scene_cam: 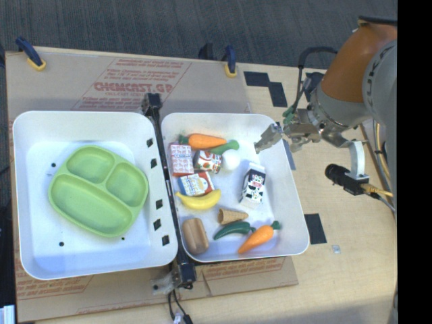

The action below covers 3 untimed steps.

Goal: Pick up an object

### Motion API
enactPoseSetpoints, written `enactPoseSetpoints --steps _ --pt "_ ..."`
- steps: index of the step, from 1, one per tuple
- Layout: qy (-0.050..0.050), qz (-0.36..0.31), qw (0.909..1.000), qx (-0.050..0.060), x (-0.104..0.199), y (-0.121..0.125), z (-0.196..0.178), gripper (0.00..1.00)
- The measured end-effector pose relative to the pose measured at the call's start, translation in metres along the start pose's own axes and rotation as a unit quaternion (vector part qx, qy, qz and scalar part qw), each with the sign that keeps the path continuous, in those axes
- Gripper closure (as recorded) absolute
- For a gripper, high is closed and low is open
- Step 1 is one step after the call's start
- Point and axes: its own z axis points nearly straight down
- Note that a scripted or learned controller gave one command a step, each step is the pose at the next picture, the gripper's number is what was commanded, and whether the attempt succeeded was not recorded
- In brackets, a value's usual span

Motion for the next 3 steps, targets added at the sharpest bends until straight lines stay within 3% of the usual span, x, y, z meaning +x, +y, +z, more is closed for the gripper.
enactPoseSetpoints --steps 1,2,3 --pt "0.000 0.000 1.0000 0.000 0.000 0.000 0.000 0.00" --pt "-0.002 0.000 1.0000 -0.004 0.013 -0.011 0.111 0.00" --pt "-0.003 -0.001 1.0000 -0.004 0.012 -0.010 0.100 1.00"
